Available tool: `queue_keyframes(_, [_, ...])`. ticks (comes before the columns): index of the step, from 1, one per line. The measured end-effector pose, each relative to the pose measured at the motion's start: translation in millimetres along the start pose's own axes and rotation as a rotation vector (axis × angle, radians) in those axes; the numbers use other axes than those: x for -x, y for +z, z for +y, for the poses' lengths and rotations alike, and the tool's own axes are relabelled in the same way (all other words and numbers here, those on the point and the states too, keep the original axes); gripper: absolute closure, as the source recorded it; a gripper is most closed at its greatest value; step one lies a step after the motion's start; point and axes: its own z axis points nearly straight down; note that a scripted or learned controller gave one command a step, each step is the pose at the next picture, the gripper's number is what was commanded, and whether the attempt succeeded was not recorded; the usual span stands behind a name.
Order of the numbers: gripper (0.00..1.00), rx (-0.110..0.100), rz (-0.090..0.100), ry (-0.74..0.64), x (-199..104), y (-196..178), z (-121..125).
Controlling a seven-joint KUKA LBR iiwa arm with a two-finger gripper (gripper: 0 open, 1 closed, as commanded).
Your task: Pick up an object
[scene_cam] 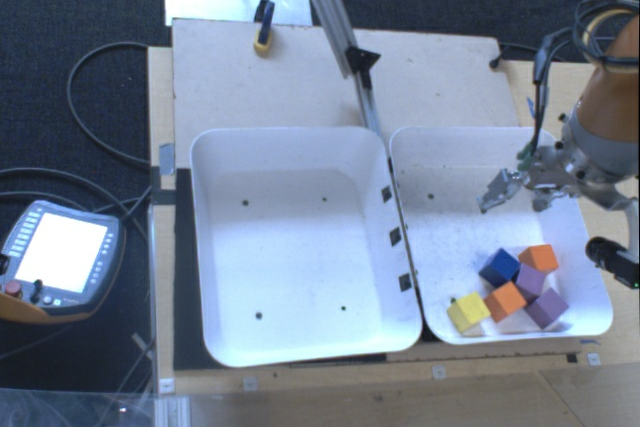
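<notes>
Nearest the camera, down at the near right, sits a little pile of foam-looking cubes in the right bin (440,245): a yellow cube (467,312) at the near left of the bunch, an orange cube (505,300) just beside it, two purple cubes (546,307) on the right side, a blue cube (499,266) behind them and a second orange cube (540,258) at the far end. They're all matte, blocky, slightly tilted and jammed up against each other, touching or close to it.

Both bins are shallow white plastic trays with rounded corners and smooth walls. The left bin (215,245) has a few small dark dots on its floor. Behind them is a pale, speckled board (430,75) with a small yellow clamp (264,27) on it. Off to the left on dark carpet there's a teach pendant (58,257) with a bright screen and a looping black cable.

The arm comes in from the right, orange band showing, wrist angled down and left. The gripper (497,190) hovers over the far part of the right bin, apart from the cubes, nothing between its fingers. Can't tell if they're spread or closed from this angle.
</notes>
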Motion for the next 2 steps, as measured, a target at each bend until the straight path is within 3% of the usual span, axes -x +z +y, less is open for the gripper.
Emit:
queue_keyframes(1, [0.00,-0.008,-0.001,0.005,77,140,13])
queue_keyframes(2, [0.00,0.000,0.000,0.003,76,135,-33])
